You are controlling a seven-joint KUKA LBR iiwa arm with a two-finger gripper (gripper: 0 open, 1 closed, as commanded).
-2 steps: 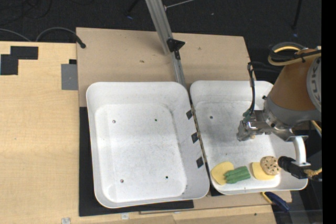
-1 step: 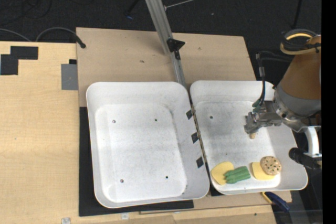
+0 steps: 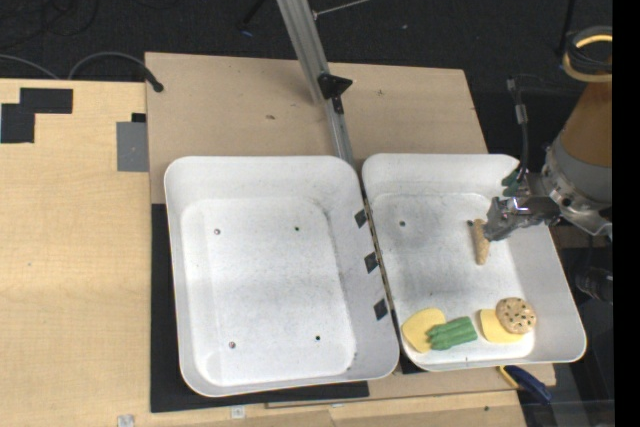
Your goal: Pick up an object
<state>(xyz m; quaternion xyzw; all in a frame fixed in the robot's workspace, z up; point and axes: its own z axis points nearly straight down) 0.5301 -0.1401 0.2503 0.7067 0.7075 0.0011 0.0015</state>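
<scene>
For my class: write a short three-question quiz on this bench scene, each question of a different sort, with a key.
1. True or false: the green object lies in the left bin.
2. Which lies nearest the pincer? A) tan stick B) cookie C) yellow piece
3. Fill in: all loose objects lie in the ___ bin.

Key: 1 false, it lies in the right bin; 2 A; 3 right.
</scene>
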